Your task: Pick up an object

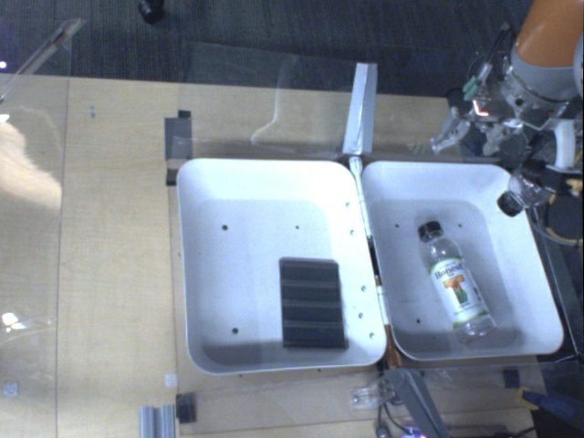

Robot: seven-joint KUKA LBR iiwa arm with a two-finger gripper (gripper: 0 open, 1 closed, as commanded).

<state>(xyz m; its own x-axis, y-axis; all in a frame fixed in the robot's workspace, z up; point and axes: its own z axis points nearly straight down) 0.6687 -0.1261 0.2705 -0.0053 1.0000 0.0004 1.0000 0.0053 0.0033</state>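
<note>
Here's the gripper (474,126), up at the far right corner of the bench, hanging just beyond the back rim of the right bin (538,336). From this slanted look down, I cannot tell how the jaws stand; the metal parts there are tangled with cables and too small to read. Nothing shows between them. The arm's orange band (552,16) glows above the wrist.

Down and a touch toward the camera from the jaws, inside that right bin, lies 1 clear plastic bottle (453,281), on its side, dark cap pointing back toward the gripper, label with orange and green print facing up. It's well apart from the jaws.

Farther off, across the divider, the left bin (210,245) holds 1 dark ribbed rectangular block (312,304), lying flat near the front wall.
</note>
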